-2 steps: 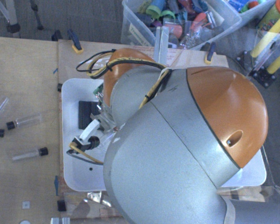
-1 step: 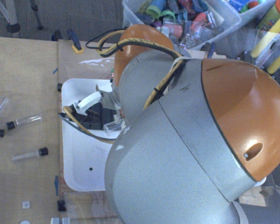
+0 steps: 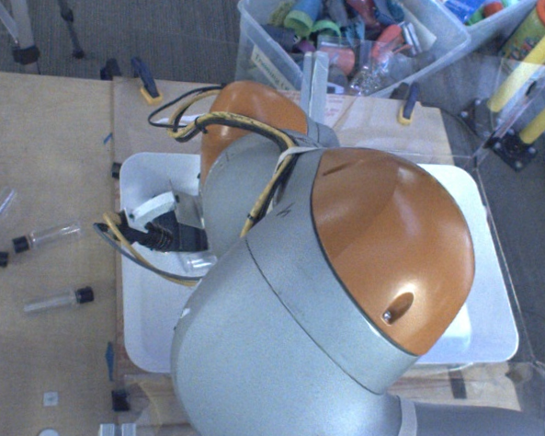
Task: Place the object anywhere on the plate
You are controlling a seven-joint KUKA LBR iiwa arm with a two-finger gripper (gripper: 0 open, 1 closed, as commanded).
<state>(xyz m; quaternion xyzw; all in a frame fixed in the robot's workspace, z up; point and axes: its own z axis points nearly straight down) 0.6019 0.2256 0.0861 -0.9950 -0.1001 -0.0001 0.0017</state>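
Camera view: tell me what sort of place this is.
Probably a robotics lab or test workshop. A large grey and orange arm reaches over white bins on a wooden bench, with a clear tub of assorted objects behind and small vials nearby.

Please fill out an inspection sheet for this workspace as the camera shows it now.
Surface: light wooden bench bearing two shallow white bins, largely covered by the grey and orange arm.
Job's things: nothing seen.
Clutter: small clear black-capped vials on the bench.
Grippers: wrist end sits over the left-hand bin; fingers hidden.
Cables: yellow and black cables along the arm.
Surroundings: clear plastic tub of colourful items behind the bench.
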